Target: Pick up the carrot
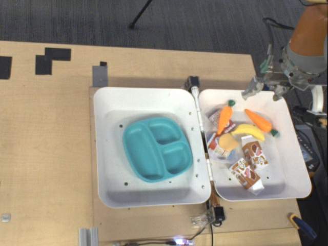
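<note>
grey two-finger gripper (265, 87) hovering at far rim of right shallow white bin (297, 183), fingers spread wide, gripping nothing. two orange plastic carrots w/ green tips in that bin: one (224, 118) tilted near centre divider, other (259, 121) lying diagonal just below gripper, apart from it. yellow plastic banana (249, 132) wedged between carrots, touching both. brown-and-white snack packets (249, 168) piled toward near side. over in left shallow white bin (107, 188): teal plastic divided tray (157, 148), sitting flat mid-bin.
</note>
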